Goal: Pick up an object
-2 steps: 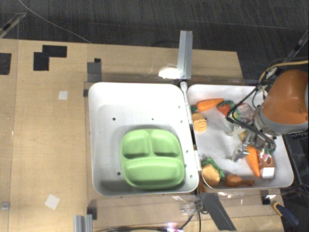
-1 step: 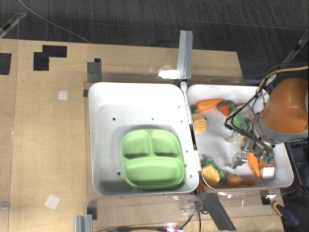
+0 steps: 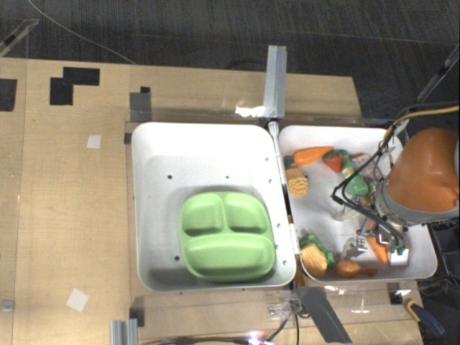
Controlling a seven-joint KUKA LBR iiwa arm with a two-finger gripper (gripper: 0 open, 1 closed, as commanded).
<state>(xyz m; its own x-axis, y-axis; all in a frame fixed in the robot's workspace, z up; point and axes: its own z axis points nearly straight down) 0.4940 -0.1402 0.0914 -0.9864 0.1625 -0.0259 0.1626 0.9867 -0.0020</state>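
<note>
The right bin [image 3: 316, 139] holds small toy foods: an orange carrot [image 3: 313, 156] with a green top by the far wall, a red piece [image 3: 333, 162] beside it, a yellow corn cob [image 3: 297, 185] against the left wall, and another corn cob [image 3: 314, 259] with green leaves and a brown piece [image 3: 348, 268] near the front. The jaws [image 3: 357, 246] sit low at the bin's front right, just beside the brown piece; whether they grip anything cannot be told. The left bin [image 3: 151, 192] holds a green divided tray [image 3: 227, 235] on the tabletop [image 3: 65, 214].

A robotics lab: wooden bench [image 3: 65, 214], white bins [image 3: 151, 214], dark carpet [image 3: 180, 13].
</note>
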